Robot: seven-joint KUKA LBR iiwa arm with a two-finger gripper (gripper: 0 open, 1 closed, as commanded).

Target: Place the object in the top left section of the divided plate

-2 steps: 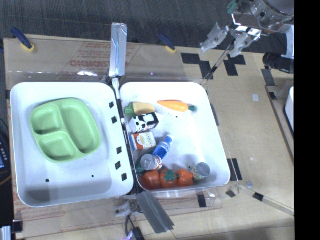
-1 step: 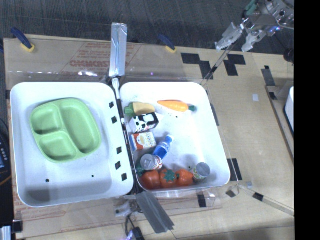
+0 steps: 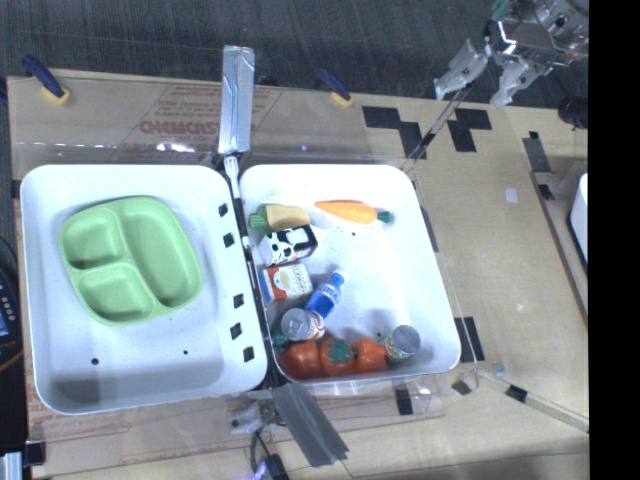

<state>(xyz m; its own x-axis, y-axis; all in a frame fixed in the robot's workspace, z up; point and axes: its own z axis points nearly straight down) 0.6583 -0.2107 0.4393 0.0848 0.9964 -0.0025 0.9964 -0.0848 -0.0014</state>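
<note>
Gripper [image 3: 487, 69]: hanging at the frame's upper right, above the bench beyond the bins, fingers spread apart, gripping nothing.
Divided plate [image 3: 128, 258]: green, lying in the left bin [image 3: 60, 388].
Objects: carrot [image 3: 345, 211], blue bottle [image 3: 324, 296], cans and tomatoes sitting in the right bin [image 3: 425, 288].

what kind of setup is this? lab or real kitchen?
Likely a lab test bench: two white bins taped to a wooden bench, toy food like a carrot, and a green divided plate.

Fixed overhead, slanted down on left bin [image 3: 40, 298] and right bin [image 3: 425, 298]; mid-range, whole bench [image 3: 510, 298] framed.
</note>
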